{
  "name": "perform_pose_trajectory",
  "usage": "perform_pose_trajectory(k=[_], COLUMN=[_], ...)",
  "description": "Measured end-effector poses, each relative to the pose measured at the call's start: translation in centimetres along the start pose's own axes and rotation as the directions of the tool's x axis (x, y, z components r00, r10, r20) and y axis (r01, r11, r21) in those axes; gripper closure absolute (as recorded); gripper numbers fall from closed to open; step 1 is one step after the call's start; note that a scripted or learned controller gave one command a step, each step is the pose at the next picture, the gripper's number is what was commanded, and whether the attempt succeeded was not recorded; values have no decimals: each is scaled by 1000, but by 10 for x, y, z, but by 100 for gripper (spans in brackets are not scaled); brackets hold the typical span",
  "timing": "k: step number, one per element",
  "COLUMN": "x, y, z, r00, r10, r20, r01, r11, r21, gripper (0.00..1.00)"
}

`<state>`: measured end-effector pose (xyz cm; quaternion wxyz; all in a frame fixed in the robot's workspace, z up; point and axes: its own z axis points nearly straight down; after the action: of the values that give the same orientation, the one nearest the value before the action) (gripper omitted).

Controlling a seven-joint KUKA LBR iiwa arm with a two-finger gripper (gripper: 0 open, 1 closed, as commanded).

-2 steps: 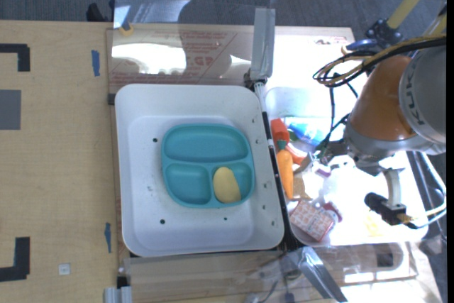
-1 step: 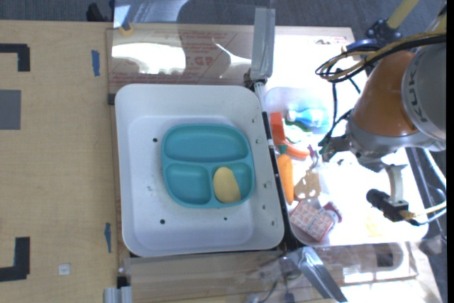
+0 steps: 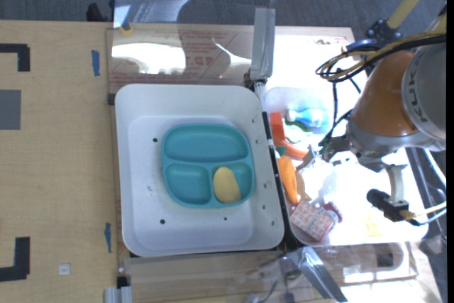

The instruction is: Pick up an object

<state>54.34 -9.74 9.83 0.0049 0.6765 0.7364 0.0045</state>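
- From my remote seat I see the arm reaching in from the right, its orange band sitting over the right bin, which is washed out by glare.
- The hand is low in the right bin near its left wall; I cannot tell how it is set, because glare and cables blur it.
- Just left of the hand, an orange carrot-shaped piece lies along the divider between the bins, close to the right bin's left edge with little room on that side.
- Below it, a red-and-white patterned packet rests tilted near the right bin's front left corner.
- Further back, a blue and green item lies near the rear of the right bin, with a narrow orange-red piece beside it against the left wall.
- A small yellow item sits toward the front right of that bin, well apart from the others.
- The left bin holds a teal divided tray in its centre, clear of all four walls, with bare white floor all around it.
- A yellow lemon-like object sits in the tray's lower right compartment, close to the compartment rim.
- The counter stretches open to the left of the bins.
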Motion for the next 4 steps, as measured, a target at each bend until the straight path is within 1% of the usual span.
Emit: perform_pose_trajectory(k=[1,2,3,4], x=[43,91,23,-16], y=[-8,-39,-18,27], z=[-85,-83,-83,-34], r00=[975,1000,998,993], r10=[-223,-19,-70,-116], r20=[-4,-4,0,-4], r01=[223,19,70,117], r11=[975,1000,997,993], r21=[12,21,17,19], gripper=[0,0,0,0])
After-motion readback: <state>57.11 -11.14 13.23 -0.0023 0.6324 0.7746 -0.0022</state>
